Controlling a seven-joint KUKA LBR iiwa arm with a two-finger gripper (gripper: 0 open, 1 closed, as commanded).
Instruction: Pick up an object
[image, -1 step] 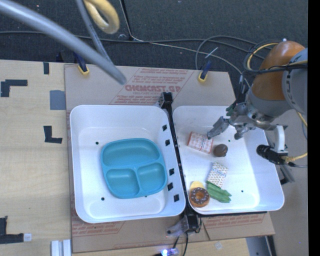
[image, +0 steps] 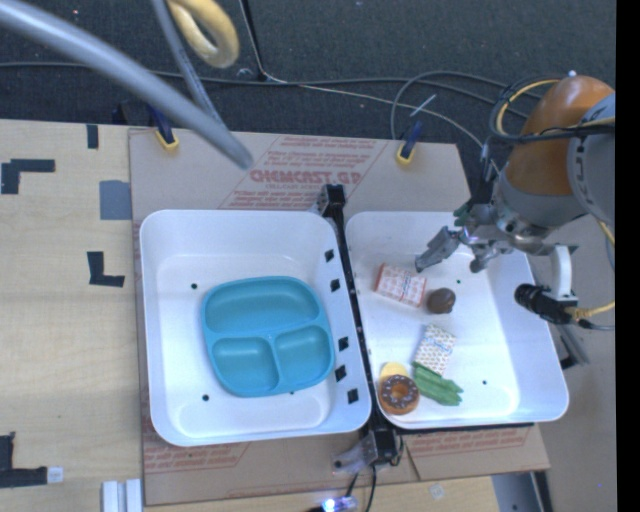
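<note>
The right bin (image: 520, 370) holds several small items: a pink-and-white packet (image: 400, 285), a brown round piece (image: 441, 299), a patterned white packet (image: 434, 349), a green piece (image: 439, 385) and a frosted donut (image: 399, 393). My gripper (image: 458, 252) hangs over the back of that bin, above and to the right of the pink packet. Its two fingers (image: 432, 250) are spread apart with nothing between them. The grey arm with its orange band (image: 562, 105) comes in from the upper right.
The left bin (image: 165, 300) carries a blue divided tray (image: 267, 334). A black divider (image: 343, 300) with clips runs between the bins. Cables loop across the dark mat behind the bins, and a grey pole (image: 130, 70) slants across the upper left.
</note>
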